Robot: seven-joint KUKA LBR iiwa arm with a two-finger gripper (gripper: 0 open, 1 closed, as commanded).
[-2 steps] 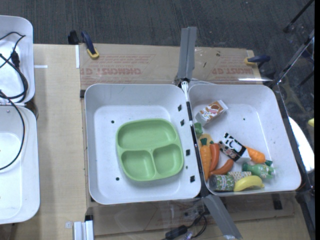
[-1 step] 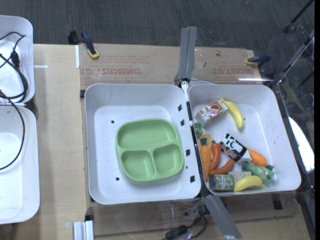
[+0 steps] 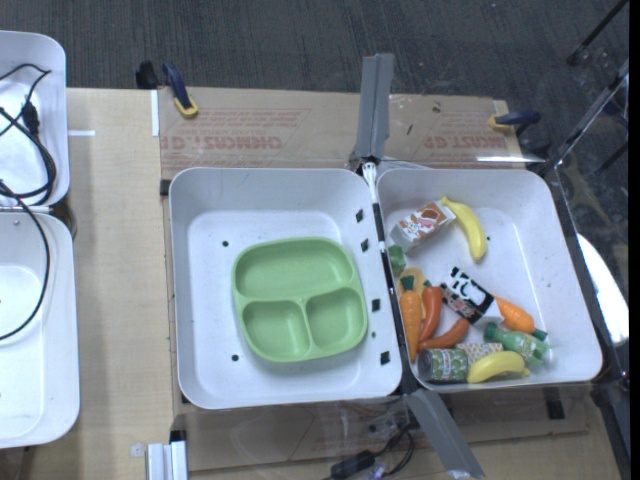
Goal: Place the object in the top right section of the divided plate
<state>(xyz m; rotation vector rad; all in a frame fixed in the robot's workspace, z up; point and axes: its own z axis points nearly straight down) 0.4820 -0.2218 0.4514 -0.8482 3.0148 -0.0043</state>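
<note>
**Status: Placement Not Begun — Plate Bare, Stock Unsorted**

**Item 1. Divided plate** (image 3: 238, 286). Green, three sections. It lies flat in the left bin (image 3: 200, 368), a little toward 5 o'clock of the bin's centre. One broad section spans its 12 o'clock side, and two smaller ones sit at 7 and 5 o'clock. All three are bare. Nothing touches the plate.

**Item 2. Candidate objects.** All are in the right bin (image 3: 560, 228), well apart from the plate.
- Small carton (image 3: 421, 223) at 11 o'clock, with a banana (image 3: 468, 226) just beside it at 12 o'clock.
- Two carrots (image 3: 411, 316) standing close together along the 9 o'clock wall.
- Black-and-white packet (image 3: 466, 293) near the centre.
- Another carrot (image 3: 515, 315) and a green bottle (image 3: 517, 340) at 4 o'clock.
- Can (image 3: 445, 363) and a second banana (image 3: 497, 367), touching, at 6 o'clock.

The task names no particular piece, so any of these may be the object.

**Item 3. Gripper.** Its opening, and whether it has hold of anything, cannot be told.

**Progress, as judged.** Nothing is done yet. What remains is picking one object, lifting it clear of the pile, carrying it over the wall between the bins, and setting it in the plate's upper right part. The crowded 6 o'clock cluster looks the hardest to pick from.
</note>
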